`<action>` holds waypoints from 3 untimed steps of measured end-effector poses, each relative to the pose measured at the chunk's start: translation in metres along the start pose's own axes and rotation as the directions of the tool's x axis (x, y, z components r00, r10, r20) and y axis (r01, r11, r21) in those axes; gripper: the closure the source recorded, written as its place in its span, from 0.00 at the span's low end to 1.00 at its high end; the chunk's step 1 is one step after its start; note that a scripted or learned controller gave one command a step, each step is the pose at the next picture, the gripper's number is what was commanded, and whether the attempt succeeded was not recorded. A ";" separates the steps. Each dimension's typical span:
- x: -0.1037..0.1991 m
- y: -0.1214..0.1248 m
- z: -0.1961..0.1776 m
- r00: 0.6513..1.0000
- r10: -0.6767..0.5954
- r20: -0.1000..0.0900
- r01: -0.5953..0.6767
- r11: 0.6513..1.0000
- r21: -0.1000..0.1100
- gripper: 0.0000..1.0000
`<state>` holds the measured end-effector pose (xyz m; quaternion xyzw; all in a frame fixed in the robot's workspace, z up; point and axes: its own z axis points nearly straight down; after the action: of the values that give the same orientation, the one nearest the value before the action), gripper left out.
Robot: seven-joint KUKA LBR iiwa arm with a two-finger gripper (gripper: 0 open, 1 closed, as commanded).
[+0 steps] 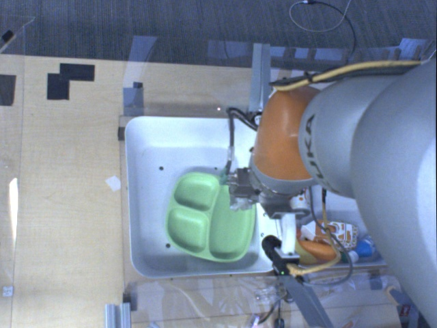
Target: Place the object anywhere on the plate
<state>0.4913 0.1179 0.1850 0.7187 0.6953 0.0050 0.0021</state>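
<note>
— Green, three-compartment plastic plate point(207, 217) lies in our left white bin point(147, 183), nothing on it that we can see

— Agreed; our end effector point(239, 190) hangs over its right rim, and we cannot tell its grip state

— Orange and white objects point(326, 241) sit in the right bin under the arm point(355, 135); which one is ours we cannot tell, so we judge placement still undone

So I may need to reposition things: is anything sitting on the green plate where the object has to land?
Nothing visible lies on the green plate; its three compartments look bare. The arm's wrist overhangs the plate's right edge, hiding the gripper and whatever lies beneath.
</note>
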 end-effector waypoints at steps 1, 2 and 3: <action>-0.012 0.013 -0.027 0.998 -0.069 0.003 0.069 0.998 0.006 1.00; -0.012 0.013 -0.027 0.998 -0.069 0.003 0.069 0.998 0.007 0.00; -0.012 0.015 -0.037 0.997 -0.073 0.003 0.073 0.997 0.002 1.00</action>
<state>0.5053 0.1057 0.2225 0.6928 0.7211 0.0033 0.0025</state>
